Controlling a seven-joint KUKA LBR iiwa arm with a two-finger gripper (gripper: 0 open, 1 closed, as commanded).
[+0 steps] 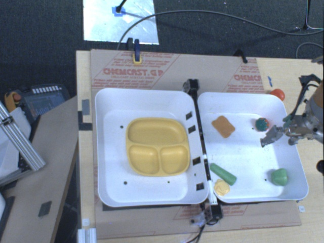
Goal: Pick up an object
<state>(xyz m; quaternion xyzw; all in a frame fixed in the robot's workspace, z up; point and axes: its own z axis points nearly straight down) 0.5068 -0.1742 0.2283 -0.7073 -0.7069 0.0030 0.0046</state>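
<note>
1. While over the right bin (243, 101), the gripper (269, 137) hangs near its right wall; finger spread cannot be told; nothing seen held.
2. Teal ball (261, 124) just beside the gripper; green object (279, 176) below it.

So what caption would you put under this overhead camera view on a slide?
Gripper reaches over the right bin holding scattered toy food; a yellow divided plate sits in the left bin.

A robotics lab bench is shown. Two white bins (147, 97) are set on protective board (172, 67), and loose cables (223, 16) are trailed over dark carpet (40, 34).
</note>
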